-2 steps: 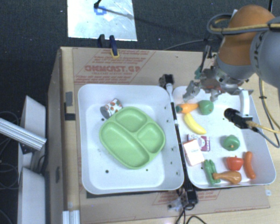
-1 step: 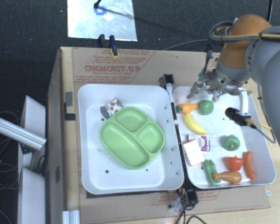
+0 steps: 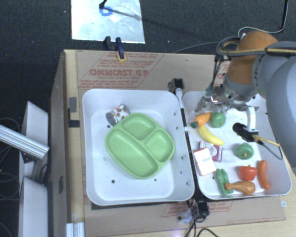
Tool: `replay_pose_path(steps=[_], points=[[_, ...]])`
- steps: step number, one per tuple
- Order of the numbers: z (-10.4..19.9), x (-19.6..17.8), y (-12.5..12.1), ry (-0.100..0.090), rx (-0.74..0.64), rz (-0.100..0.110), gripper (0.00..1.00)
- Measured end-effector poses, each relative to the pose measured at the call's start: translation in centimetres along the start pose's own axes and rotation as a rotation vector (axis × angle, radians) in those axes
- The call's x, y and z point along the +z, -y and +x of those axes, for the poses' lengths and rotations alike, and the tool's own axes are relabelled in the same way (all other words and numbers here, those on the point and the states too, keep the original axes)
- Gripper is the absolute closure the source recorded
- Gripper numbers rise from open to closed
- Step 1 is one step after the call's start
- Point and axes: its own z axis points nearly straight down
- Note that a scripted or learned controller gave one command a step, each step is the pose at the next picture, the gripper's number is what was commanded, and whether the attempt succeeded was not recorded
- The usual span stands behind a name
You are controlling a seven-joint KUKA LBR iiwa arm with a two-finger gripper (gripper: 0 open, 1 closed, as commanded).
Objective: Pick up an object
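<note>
My gripper (image 3: 213, 106) hangs low over the far left corner of the right bin (image 3: 281, 181). Just below it lie a green apple (image 3: 218, 119) and a small orange fruit (image 3: 202, 118), both close to the gripper's tip. A yellow banana (image 3: 210, 135) lies in front of them. Nothing can be seen held in the gripper.
The right bin also holds a green pepper (image 3: 244, 151), a tomato (image 3: 247, 172), an orange carrot (image 3: 264, 175), a drumstick (image 3: 240, 185), a green vegetable (image 3: 221, 180) and a white-pink box (image 3: 204, 161). The left bin (image 3: 96, 181) bears a green divided plate (image 3: 139, 144) and a small can (image 3: 117, 114).
</note>
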Motion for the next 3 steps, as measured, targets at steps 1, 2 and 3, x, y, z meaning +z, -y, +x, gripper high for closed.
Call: replay_pose_path(steps=[1, 2, 3], points=[[2.2, -0.1, -0.1, 0.0, -0.004, -0.002, 0.0], [1.0, -0.1, -0.1, 0.0, -0.001, -0.002, 0.0], [0.5, -0.1, -0.1, 0.0, -0.001, -0.002, 0.0]])
